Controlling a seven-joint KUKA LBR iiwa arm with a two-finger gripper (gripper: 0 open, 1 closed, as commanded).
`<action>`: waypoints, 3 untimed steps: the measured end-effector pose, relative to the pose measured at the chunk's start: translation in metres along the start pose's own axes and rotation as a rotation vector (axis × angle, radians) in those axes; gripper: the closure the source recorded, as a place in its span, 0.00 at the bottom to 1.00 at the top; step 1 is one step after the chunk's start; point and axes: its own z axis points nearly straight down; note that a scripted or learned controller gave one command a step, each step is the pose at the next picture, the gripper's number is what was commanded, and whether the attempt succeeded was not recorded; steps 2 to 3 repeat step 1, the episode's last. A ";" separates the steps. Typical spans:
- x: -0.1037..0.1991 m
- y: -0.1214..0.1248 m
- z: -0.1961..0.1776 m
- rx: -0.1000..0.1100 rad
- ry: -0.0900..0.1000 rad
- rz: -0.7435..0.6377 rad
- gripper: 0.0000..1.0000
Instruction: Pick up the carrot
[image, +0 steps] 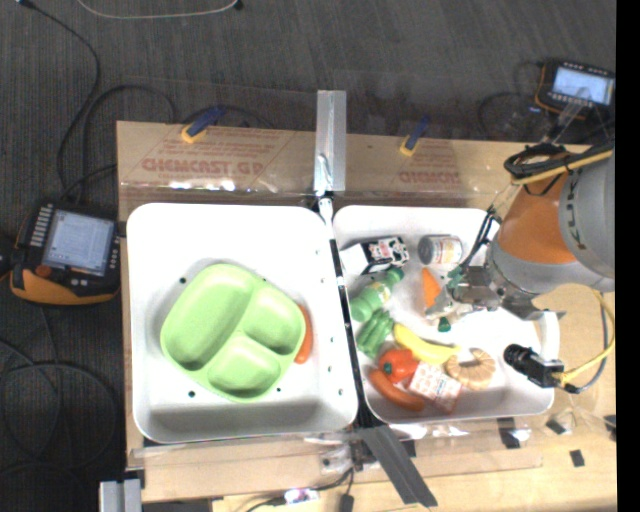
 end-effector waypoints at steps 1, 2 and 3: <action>0.066 0.008 -0.128 -0.002 -0.005 0.048 1.00; 0.066 0.008 -0.128 -0.002 -0.005 0.048 1.00; 0.066 0.008 -0.128 -0.002 -0.005 0.048 1.00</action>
